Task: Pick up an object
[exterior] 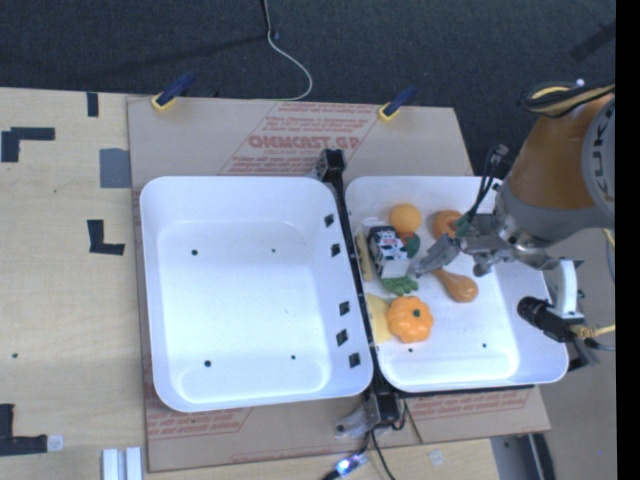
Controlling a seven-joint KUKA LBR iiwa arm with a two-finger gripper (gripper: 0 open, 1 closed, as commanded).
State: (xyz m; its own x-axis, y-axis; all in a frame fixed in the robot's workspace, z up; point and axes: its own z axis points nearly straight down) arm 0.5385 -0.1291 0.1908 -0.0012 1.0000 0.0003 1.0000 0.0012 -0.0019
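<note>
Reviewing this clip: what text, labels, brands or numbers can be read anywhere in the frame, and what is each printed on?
"CHEMCAST GP", red print, blurred, my best reading: on the cardboard sheet under the bins.
Smaller red lines around it on the sheet: too blurred to read.
Small printed box in the right bin: dark graphics, nothing legible.
Black tape marks on the bench: shapes, not letters.

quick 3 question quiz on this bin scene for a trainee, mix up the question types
1. True or false: the toys lie in the left bin.
2. Which item sits nearest the front rim of the right bin? A) small pumpkin B) orange ball C) gourd
3. Fill in: the gripper hovers over the ___ bin.

Key: 1 false; 2 A; 3 right
</note>
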